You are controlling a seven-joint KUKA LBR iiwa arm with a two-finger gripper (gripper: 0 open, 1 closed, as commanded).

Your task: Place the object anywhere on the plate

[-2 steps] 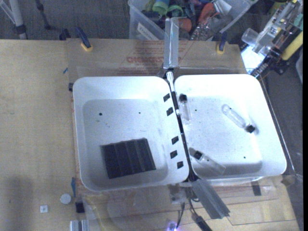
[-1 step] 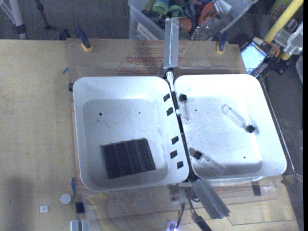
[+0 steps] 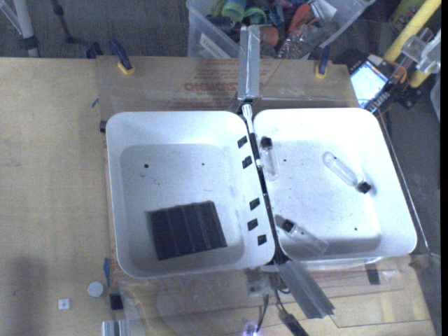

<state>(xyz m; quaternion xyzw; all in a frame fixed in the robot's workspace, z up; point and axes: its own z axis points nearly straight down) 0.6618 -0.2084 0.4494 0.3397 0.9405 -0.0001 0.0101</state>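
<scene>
Clear tubes in right bin (image 3: 392, 187) faint against white floor: outlines of tube by divider (image 3: 269, 161), tube near centre (image 3: 344, 171) and tube at near wall (image 3: 299, 234) hard to trace. Contents of clear tub (image 3: 280, 12) beyond bench jumbled, cut by top edge. Small bits at bench's near left (image 3: 94, 289) too small to identify.

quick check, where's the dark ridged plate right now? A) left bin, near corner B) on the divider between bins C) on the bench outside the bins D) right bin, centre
A: the dark ridged plate lies flat on the floor of the left bin, toward its near side, while the clear tubes sit in the right bin.
</scene>
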